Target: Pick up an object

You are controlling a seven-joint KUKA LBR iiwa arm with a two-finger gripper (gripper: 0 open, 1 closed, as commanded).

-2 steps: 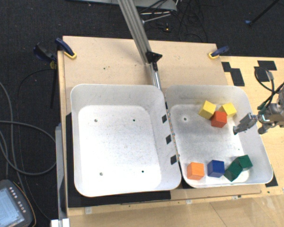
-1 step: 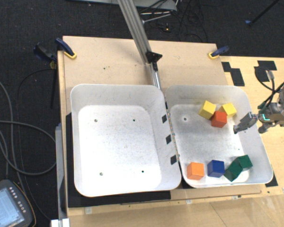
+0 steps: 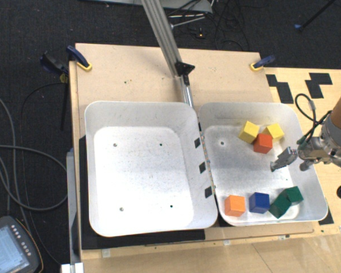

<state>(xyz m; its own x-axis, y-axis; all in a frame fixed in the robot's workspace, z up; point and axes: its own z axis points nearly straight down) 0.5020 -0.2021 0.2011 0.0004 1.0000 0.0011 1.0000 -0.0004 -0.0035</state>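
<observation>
From the camera view we are watching the end effector (image 3: 279, 161) hovering over the right bin (image 3: 227, 206), carrying nothing; how far it is parted we cannot tell. The red cube (image 3: 263, 143) is sitting at its eleven o'clock between two yellow cubes (image 3: 249, 132), probably hampering a grasp there.
</observation>
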